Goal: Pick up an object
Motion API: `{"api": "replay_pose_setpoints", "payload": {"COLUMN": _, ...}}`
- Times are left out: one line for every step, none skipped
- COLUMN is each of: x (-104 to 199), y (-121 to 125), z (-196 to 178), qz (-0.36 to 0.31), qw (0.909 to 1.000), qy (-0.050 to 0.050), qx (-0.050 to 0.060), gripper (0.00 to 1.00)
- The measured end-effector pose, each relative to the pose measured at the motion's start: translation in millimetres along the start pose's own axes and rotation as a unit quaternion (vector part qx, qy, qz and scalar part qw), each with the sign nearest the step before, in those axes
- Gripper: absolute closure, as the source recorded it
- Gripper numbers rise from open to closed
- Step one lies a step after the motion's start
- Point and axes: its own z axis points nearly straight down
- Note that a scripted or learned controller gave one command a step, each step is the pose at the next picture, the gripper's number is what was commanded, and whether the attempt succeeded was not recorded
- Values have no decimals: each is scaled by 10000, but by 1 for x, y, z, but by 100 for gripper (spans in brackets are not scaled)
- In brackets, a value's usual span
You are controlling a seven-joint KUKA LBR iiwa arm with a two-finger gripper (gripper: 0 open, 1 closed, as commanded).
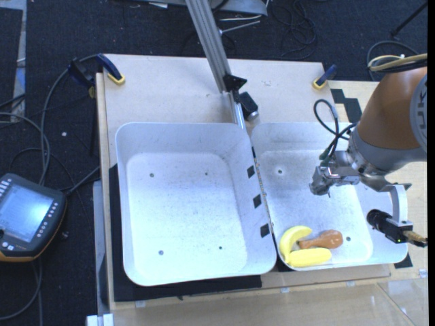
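Banana (293, 237) touching brown object (323, 238), right bin (299, 156).

Two bins stand side by side on the bench (204, 80). In the right bin (292, 148), near its front wall, a banana (293, 236) touches a drumstick-shaped toy (325, 238).

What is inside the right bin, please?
In the right bin, near its front edge, lie a yellow banana, a yellow block and a brown piece. The gripper hangs above, covering part of the bin floor.

Yellow banana (302, 246) beside brownish, perhaps drumstick-shaped toy (325, 238).
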Motion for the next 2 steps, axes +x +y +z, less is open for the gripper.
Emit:
{"api": "replay_pose_setpoints", "payload": {"x": 58, "y": 14, "z": -5, "qz": -22, "qw": 10000, "qy": 9, "qx": 16, "gripper": 100}}
{"api": "replay_pose_setpoints", "payload": {"x": 119, "y": 20, "z": -16, "qz": -21, "qw": 10000, "qy": 9, "qx": 16, "gripper": 100}}
